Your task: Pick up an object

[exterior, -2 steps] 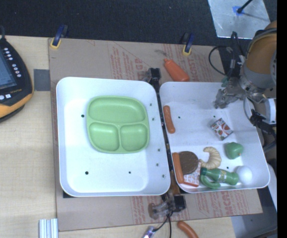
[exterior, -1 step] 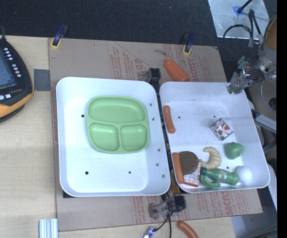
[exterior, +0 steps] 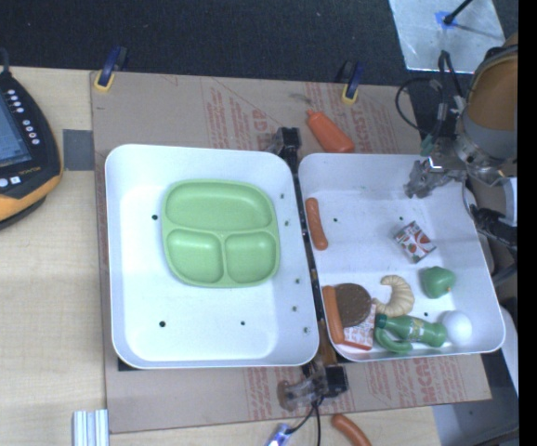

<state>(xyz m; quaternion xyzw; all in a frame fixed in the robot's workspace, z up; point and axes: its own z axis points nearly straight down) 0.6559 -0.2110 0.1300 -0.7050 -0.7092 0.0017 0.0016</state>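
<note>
The gripper (exterior: 428, 177) hangs at the right bin's (exterior: 361, 186) 1 o'clock corner, finger state indeterminate, while the croissant (exterior: 398, 293), green bottle (exterior: 406, 333) and egg (exterior: 456, 326) lie near 5 o'clock.

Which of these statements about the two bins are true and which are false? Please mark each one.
1. A green divided plate lies in the left bin. True.
2. The hand is over the left bin. False: it is at the upper right part of the right bin.
3. A white egg lies in the near right corner of the right bin. True.
4. The green bottle stands upright. False: it lies on its side.
5. A carrot lies on the bench outside the bins. True.
6. The croissant lies on the green plate. False: it is in the right bin.
</note>
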